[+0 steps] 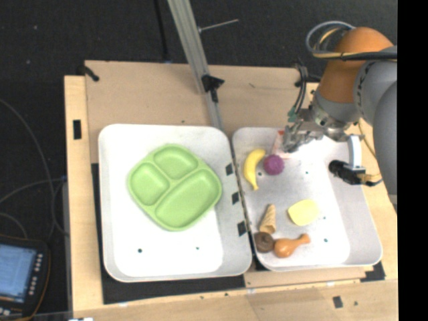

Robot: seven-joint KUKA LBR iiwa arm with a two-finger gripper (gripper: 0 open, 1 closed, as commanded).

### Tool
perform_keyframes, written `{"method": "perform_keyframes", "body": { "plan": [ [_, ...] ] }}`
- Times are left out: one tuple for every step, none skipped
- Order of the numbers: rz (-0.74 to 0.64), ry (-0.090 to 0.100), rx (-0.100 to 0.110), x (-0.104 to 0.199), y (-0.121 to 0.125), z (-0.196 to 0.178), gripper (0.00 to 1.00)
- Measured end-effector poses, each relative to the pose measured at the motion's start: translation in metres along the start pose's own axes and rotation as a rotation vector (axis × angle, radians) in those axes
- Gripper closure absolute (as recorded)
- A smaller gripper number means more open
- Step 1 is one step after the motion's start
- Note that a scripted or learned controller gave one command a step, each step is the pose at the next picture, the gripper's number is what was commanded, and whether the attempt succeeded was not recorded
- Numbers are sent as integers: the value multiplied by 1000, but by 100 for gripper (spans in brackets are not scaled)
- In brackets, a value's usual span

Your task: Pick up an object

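We see the gripper (289,142) low in the right bin (348,236), just above the purple ball (273,164). The banana (253,167) lies beside the ball. We cannot tell the gripper's state.

The green tray (175,186) looks like smooth matt plastic; the bench (147,92) looks like plain matt wood.

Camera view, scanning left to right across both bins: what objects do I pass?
Green three-compartment plastic tray in the left bin → yellow banana → purple round fruit → pale yellow rounded slice. The ice-cream cone, brown lump and orange drumstick overlap these in left-right position, so I leave them out.
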State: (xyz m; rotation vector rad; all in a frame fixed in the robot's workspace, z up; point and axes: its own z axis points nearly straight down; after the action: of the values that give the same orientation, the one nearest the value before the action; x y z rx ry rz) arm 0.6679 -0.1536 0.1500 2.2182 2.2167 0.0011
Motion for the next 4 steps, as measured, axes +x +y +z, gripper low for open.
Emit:
{"method": "perform_keyframes", "body": {
  "plan": [
    [-2,1,-4,0,4,-66,100],
    [-2,1,-3,-3,5,-120,100],
    [-6,4,5,52,-1,-107,100],
    [-7,4,5,108,6,-97,100]
  ]
}}
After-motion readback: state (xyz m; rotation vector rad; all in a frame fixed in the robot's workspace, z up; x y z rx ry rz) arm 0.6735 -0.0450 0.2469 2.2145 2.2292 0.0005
